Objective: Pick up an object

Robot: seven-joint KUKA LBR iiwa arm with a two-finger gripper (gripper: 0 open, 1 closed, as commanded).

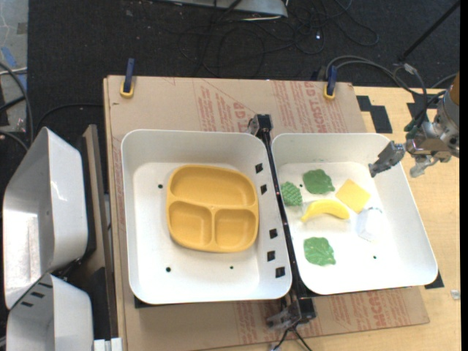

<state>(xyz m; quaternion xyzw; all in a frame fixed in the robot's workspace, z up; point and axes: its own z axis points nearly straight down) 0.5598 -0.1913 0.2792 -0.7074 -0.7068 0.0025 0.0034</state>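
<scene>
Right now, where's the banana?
The banana lies in the right bin, near its middle, just below-left of the yellow block and above the lower green leaf.

The arm reaches in from the right, its gripper (401, 163) low, jaws spread apart, holding nothing.

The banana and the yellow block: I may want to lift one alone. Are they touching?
Touching, it seems. In the camera view the banana lies against the lower left edge of the yellow block, with no white bin floor between them.
</scene>
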